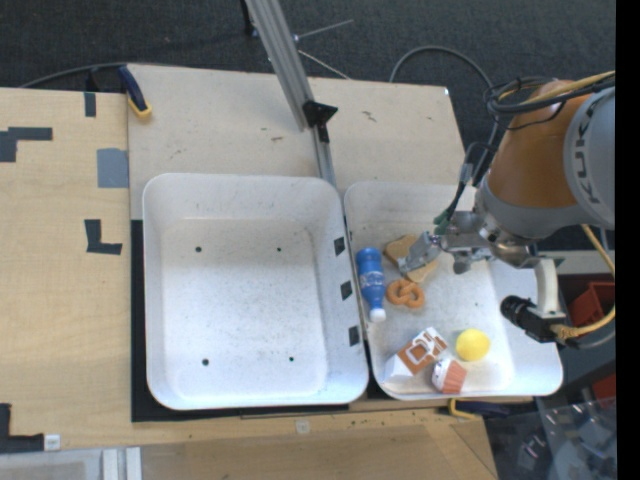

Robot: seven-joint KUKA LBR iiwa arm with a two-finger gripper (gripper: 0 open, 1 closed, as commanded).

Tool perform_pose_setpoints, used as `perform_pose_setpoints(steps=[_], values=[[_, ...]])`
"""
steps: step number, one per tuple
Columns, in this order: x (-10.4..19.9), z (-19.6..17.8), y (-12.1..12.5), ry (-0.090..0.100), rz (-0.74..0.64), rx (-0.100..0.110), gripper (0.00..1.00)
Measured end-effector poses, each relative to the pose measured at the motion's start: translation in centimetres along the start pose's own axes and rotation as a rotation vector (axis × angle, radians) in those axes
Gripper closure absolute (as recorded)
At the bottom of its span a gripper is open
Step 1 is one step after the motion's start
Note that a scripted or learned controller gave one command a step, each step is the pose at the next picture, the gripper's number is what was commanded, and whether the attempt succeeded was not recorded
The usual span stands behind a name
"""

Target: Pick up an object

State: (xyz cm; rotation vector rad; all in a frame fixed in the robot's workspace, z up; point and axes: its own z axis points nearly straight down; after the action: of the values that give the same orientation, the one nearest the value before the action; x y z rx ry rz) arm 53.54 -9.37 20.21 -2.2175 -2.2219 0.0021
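gripper [428,251]: low in right bin [520,368]
fingers: state unclear
tan object [404,249]: touching fingertips
pretzel [405,294]: just below
blue bottle [371,278]: left, apart

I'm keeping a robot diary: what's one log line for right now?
gripper: over right white bin | touching: tan bread-shaped piece | nearby: blue plastic bottle, brown pretzel
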Motion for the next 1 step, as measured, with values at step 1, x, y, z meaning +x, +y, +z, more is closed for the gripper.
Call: perform_pose_setpoints(steps=[1], values=[[-0.02,-0.01,0.00,0.000,0.000,0.000,0.00]])
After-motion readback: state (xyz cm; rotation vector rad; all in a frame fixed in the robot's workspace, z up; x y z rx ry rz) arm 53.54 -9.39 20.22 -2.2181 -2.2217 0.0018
